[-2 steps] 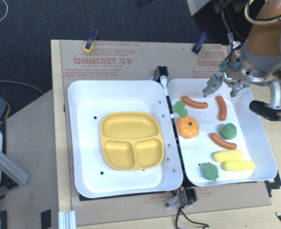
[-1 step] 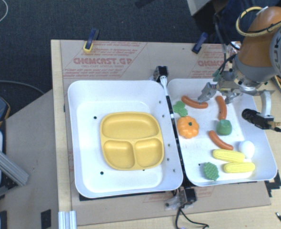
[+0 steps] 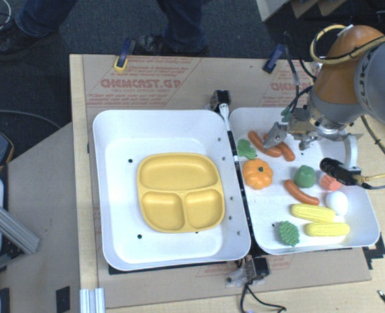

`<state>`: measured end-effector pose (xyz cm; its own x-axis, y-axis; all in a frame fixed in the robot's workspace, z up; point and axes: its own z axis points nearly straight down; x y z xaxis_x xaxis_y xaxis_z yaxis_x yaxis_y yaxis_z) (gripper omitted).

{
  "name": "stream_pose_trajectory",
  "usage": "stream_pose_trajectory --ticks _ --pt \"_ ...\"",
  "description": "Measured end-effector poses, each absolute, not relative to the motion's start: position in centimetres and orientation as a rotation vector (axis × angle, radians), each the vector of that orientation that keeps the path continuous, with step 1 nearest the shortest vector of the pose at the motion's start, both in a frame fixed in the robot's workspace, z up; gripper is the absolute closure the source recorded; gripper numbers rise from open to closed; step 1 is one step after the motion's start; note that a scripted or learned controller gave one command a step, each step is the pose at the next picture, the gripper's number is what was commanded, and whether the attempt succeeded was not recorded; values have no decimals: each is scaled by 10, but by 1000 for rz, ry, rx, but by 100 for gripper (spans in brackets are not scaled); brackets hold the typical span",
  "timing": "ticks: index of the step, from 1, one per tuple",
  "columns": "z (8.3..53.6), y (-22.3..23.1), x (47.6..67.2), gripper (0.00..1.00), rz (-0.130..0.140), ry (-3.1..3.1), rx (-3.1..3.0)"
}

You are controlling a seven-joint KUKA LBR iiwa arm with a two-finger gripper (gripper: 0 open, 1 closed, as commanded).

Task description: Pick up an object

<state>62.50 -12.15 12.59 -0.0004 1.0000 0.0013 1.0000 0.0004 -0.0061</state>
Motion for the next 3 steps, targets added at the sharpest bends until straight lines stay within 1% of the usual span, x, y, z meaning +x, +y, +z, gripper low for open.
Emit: stream_pose_trajectory --ticks 1,2,3 --pt "82 -121 624 0 5 -2218 -2218" --pt "95 -121 625 100 3 -2219 -2220" --pt "147 -114 619 100 -5 -2226 -2225"
